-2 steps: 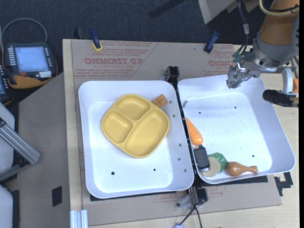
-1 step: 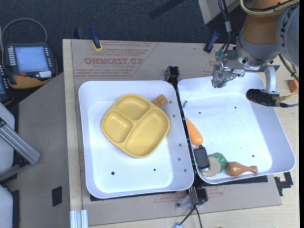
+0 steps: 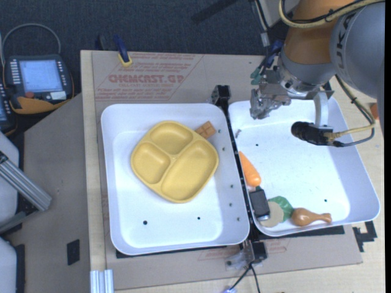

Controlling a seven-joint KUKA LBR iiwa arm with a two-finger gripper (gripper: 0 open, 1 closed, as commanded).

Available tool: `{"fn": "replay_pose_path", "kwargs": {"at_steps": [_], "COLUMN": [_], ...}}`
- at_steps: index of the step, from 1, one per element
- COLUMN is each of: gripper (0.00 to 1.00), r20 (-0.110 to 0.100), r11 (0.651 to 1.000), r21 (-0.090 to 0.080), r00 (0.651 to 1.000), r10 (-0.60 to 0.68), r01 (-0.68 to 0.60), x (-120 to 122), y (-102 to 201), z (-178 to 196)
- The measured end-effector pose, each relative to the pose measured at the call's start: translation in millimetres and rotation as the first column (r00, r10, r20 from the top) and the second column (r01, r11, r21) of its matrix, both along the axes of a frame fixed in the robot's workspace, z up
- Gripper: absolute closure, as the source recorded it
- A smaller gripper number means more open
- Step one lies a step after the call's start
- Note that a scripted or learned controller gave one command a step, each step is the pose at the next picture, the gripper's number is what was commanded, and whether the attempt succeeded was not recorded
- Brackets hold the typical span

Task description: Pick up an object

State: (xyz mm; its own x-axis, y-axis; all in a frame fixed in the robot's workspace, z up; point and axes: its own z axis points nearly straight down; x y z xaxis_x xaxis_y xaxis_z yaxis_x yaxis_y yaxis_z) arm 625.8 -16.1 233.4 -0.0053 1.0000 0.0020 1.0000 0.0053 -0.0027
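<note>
The arm (image 3: 317, 35) comes in from the right and hangs its claw (image 3: 264, 108) over the far left corner of the right bin (image 3: 305, 176), close to the wall the two bins share. From here the tip is a tangle of grey metal, and I cannot tell whether the claw is spread or pressed together. Nothing shows in its grip, and the bin floor right under it is bare white.

The loose things in that bin lie well apart from the claw, along the near left side. A carrot (image 3: 249, 170) lies against the dividing wall, its tip pointing away from me. Just nearer sits a small black block (image 3: 259, 203), also tight to that wall. Beside it is a pale disc (image 3: 272, 215), with a green piece (image 3: 282, 202), perhaps a toy leaf, touching its far edge. A brown drumstick (image 3: 308, 216) lies next to those, with its thin end pointing right along the near rim.

The left bin (image 3: 159, 224) holds a yellow plate (image 3: 174, 160) with three compartments, lying flat near the middle. A small brown block (image 3: 206, 129) touches the plate's far right edge.

Both bins rest on a tan worktop (image 3: 91, 102).
</note>
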Motion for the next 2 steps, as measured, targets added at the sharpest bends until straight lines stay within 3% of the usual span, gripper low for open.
{"fn": "replay_pose_path", "kwargs": {"at_steps": [1,2], "gripper": [1.00,1.00], "r20": [0.001,-0.002], "r11": [1.000,1.000], "r21": [0.001,-0.001], "r00": [1.000,1.000], "r10": [0.001,0.000], "r01": [-0.001,0.000], "x": [-11,-25], "y": [52,106], "z": [8,-10]}}
